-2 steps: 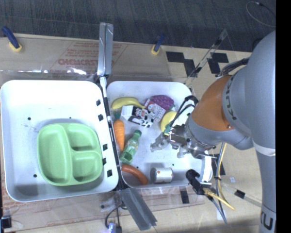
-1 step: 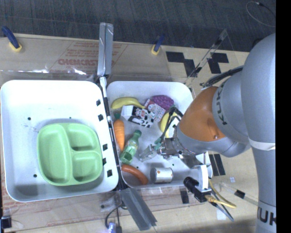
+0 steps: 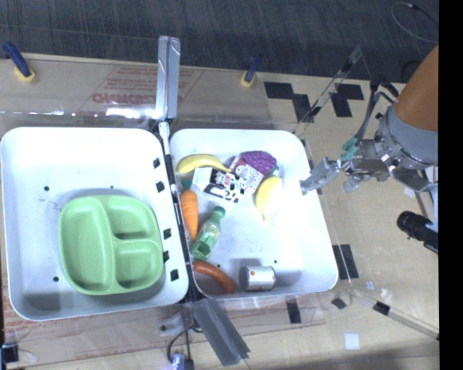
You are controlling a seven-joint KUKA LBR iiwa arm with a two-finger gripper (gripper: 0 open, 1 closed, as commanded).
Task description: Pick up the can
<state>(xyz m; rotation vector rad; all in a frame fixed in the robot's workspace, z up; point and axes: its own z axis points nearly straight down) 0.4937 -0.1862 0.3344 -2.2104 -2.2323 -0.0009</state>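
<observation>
We see the can [image 3: 257,277] lying on its side near the front wall of the right bin [image 3: 315,230], silver and unlabelled as far as we can tell, just beside an orange sausage-like piece [image 3: 213,275]; its far end is lost in glare; the printed packet [image 3: 230,182] under the purple item [image 3: 258,161] is too small to read; the arm [image 3: 417,106] is cut off at the right; its gripper [image 3: 315,179] hangs at the bin's right rim, well apart from the can; we cannot tell its state.
</observation>
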